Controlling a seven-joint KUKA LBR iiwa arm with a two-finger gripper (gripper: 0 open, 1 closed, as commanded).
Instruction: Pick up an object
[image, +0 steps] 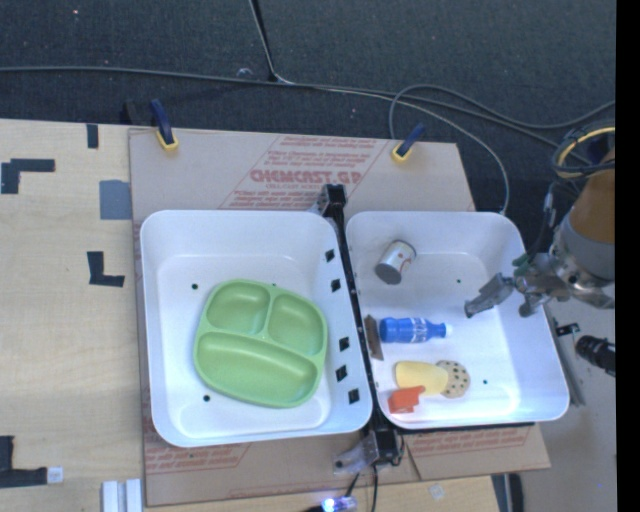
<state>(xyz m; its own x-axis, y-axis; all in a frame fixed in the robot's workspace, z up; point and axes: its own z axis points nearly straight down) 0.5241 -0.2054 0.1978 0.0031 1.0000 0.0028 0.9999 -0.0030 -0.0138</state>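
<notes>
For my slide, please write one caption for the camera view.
Gripper over the right bin holding a blue bottle and metal cup; green plate in the left bin.

grey arm (585, 255) (orange band)

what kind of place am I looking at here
Most likely a robotics lab bench set up for grasping trials: a robot arm's gripper over two white bins, cardboard held down by clamps, and loose cables on dark carpet.
</notes>
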